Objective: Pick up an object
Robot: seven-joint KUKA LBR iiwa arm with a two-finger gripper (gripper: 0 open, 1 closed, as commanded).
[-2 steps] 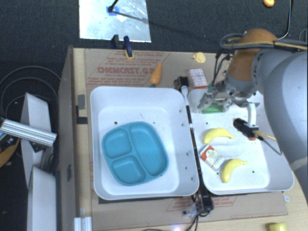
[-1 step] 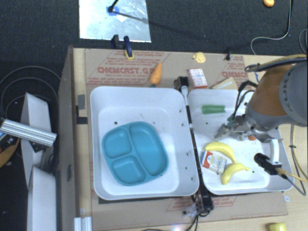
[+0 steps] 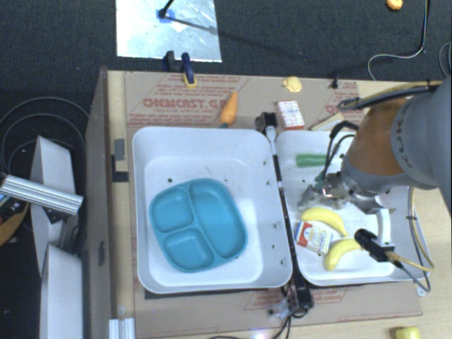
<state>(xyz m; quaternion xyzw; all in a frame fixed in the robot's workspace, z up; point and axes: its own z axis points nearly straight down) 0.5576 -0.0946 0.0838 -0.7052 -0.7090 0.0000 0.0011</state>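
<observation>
A robotics lab is showing itself here: around the cardboard-topped bench [image 3: 212, 94] cables [image 3: 32, 119] are trailing over dark carpet [image 3: 56, 41], beside it aluminium framing [image 3: 42, 195] is lying.

— What lies in the right bin [image 3: 395, 277]?
— Two yellow bananas: one [image 3: 325, 219] curved near the middle, another [image 3: 340, 253] by the front wall. A small red-and-white packet [image 3: 313, 236] sits between them; a green stick [image 3: 311, 160] lies farther back.
</observation>
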